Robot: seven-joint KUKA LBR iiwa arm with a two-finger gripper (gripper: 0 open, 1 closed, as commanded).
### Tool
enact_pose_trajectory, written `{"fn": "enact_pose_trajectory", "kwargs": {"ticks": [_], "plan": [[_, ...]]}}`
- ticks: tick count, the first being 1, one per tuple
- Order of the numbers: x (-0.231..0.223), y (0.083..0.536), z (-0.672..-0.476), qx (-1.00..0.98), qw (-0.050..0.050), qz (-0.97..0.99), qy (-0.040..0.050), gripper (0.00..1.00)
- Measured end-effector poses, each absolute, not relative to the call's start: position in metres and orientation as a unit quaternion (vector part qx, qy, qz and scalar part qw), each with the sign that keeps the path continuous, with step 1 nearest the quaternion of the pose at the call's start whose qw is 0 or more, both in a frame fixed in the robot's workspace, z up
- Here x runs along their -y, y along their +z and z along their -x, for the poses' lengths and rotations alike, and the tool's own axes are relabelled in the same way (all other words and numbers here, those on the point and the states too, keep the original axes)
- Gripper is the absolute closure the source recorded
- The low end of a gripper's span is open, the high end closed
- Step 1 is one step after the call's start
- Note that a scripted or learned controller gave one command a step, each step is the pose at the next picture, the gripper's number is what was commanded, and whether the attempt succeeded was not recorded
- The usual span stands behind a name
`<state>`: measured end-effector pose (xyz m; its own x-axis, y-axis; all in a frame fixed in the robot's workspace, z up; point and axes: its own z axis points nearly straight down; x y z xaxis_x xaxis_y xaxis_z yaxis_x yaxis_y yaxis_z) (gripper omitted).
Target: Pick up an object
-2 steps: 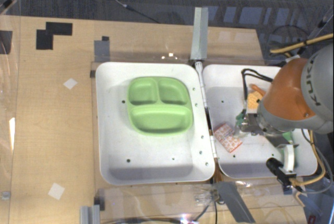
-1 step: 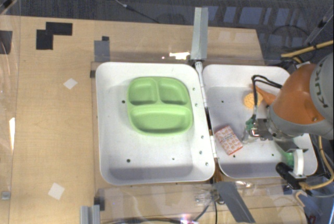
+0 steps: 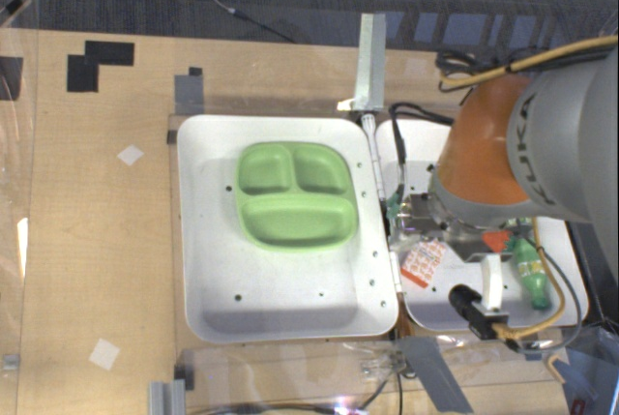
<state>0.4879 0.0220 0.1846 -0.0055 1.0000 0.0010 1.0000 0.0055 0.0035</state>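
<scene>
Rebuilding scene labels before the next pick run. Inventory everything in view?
left bin: 1, white, left on the bench
right bin: 1, white, beside the left bin, on its right
divided plate: 1, green, middle of left bin
packet: 1, red and white, right bin, near its left wall
bottle-like item: 1, green, right bin, right side
arm: 1, grey with orange band, above right bin
end effector: 1, metallic, just above the packet
</scene>
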Motion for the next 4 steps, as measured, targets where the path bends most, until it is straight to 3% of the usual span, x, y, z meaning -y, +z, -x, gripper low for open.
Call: {"fn": "enact_pose_trajectory", "kwargs": {"ticks": [1, 2, 3, 4], "plan": [[0.032, 0.192, -0.488, -0.709, 0.001, -0.705, 0.0011, 1.00], [0.170, 0.187, -0.511, -0.709, 0.001, -0.705, 0.0006, 1.00], [0.096, 0.105, -0.527, -0.709, 0.001, -0.705, 0.0009, 1.00], [0.095, 0.115, -0.529, -0.712, 0.002, -0.703, 0.0017, 1.00]]}}
